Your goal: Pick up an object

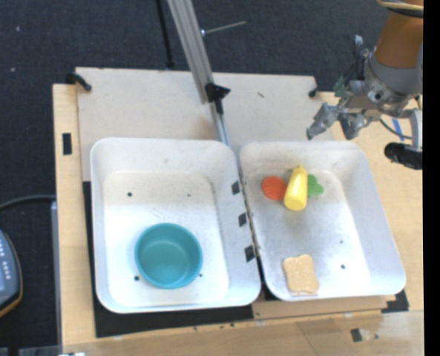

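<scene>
1. The likeliest target we see is the yellow object [296, 189], an elongated piece lying in the right bin [368, 221], toward its back half. Its long axis runs nearly front to back in the camera view, tilted slightly.
2. Touching it on either side are an orange-red piece [273, 188] to its left and a green piece [315, 186] peeking out to its right, so we judge any grasp there a crowded one.
3. Well apart, near the front wall of the same bin, lies a tan slice of toast [300, 274], flat and alone.
4. The gripper [337, 120] hangs above the back right corner of the right bin, just outside its rim. The yellow object lies forward and to the left of it, and lower.
5. Its two fingers look spread with nothing between them; we read it as released.
6. The arm [398, 43] comes in from the right, its orange band above the wrist and the wrist pointing down and leftward.
7. We judge the coming move to be a short reach inward over the rim, then a descent, with the jaws best closing across the yellow object's short width.
8. The left bin [116, 169] holds a teal bowl [168, 255], far from the gripper.
</scene>
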Motion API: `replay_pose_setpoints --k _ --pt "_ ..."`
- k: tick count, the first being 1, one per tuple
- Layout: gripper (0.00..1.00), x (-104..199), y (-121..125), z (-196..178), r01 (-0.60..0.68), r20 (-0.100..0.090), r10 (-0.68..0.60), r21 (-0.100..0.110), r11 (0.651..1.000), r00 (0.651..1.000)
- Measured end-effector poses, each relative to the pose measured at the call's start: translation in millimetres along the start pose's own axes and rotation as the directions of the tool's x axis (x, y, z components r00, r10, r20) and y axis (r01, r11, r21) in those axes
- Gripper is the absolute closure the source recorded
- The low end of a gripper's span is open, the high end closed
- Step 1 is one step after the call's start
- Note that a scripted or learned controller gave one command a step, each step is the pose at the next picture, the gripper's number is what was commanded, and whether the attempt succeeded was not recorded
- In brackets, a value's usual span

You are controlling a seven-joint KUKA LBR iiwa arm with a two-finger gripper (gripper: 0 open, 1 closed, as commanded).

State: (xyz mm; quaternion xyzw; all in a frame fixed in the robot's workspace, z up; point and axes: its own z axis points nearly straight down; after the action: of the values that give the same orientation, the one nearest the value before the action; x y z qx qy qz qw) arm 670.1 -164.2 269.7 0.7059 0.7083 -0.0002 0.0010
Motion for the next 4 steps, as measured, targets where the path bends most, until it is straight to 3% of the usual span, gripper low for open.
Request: replay_pose_setpoints --k 1,4 --pt "0.0 -0.4 -0.1 -0.1 0.0 0.001 0.0 0.0 1.0 1.0" --pt "0.0 -23.0 12.7 139.5 -0.001 0.001 0.001 0.004 1.0 1.0"
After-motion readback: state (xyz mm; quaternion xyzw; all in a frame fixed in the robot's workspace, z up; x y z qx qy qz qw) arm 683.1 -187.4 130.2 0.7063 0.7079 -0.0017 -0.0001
